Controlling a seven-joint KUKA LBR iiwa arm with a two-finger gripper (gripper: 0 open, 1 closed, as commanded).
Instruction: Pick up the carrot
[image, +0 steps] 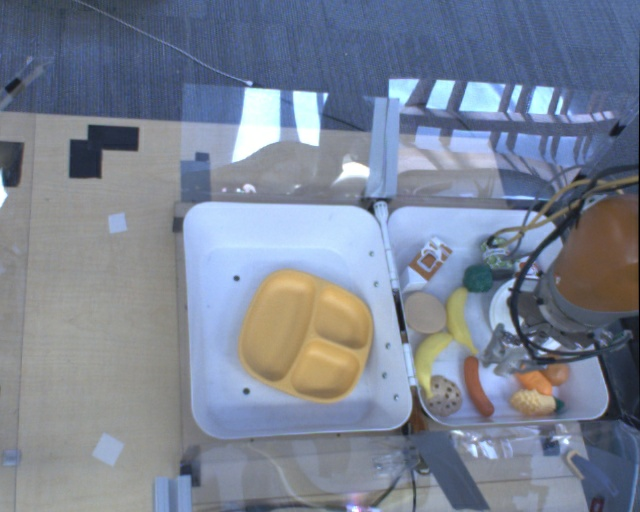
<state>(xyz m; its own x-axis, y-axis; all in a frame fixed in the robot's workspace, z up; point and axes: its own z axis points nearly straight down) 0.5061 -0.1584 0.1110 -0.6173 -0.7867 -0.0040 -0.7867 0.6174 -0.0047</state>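
pincer sits low in the right bin, just left of the carrot; can't tell if it's spread or pressed together. yellow tray lies in left bin.

Lighting is bright and even, from overhead. The clear panels at the far side of the bins carry pale blue-white glare patches. The white left bin appears nearly washed out. Shadows are soft and short. Focus is slightly soft overall; small items in the right bin lack fine detail.
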